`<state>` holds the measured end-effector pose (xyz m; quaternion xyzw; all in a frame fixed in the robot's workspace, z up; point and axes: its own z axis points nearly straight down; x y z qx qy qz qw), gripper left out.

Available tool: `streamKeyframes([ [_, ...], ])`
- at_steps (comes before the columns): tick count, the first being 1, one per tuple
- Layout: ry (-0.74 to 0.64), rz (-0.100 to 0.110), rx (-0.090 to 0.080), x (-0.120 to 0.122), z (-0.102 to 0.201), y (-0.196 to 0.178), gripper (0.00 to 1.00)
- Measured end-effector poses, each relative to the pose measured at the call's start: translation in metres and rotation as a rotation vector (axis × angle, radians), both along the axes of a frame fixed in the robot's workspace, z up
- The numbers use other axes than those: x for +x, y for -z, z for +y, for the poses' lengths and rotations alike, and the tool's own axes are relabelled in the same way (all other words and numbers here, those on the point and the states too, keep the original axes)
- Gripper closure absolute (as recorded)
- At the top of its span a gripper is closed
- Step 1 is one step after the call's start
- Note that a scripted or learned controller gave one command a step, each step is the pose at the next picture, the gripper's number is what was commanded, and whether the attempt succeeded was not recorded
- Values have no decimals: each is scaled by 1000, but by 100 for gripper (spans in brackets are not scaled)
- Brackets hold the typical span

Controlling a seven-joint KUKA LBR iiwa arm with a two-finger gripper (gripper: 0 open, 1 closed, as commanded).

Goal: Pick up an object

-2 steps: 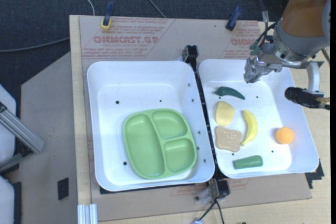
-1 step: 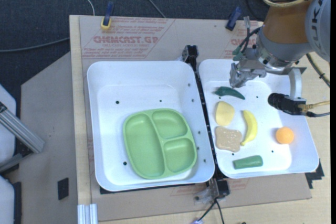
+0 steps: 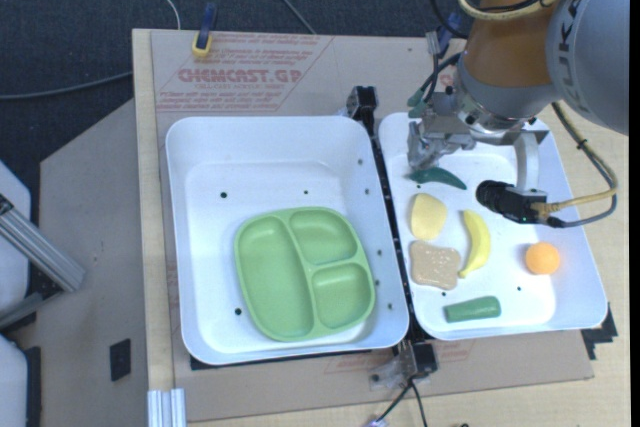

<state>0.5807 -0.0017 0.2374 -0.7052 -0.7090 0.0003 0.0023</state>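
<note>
My gripper [image 3: 428,153] hangs low over the far left part of the right bin [image 3: 580,305], just above a flat dark green piece [image 3: 442,178]. Nearer the front lie a pale yellow chunk [image 3: 428,215], a banana [image 3: 476,241], a tan slice of toast [image 3: 434,265], an orange [image 3: 542,258] and a green block [image 3: 471,309]. None of these touches the gripper. The arm's grey and orange wrist [image 3: 515,25] hides the bin's far edge.
The left bin [image 3: 200,165] holds a green divided tray [image 3: 303,270]. A black part with a yellow cable [image 3: 510,201] juts over the right bin beside the banana. A black clip [image 3: 362,101] sits on the ridge between the bins.
</note>
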Motion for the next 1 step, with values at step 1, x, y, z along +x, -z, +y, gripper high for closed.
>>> streamKeyframes([
  [1,-1,0,0,-12,53,-6,100],
])
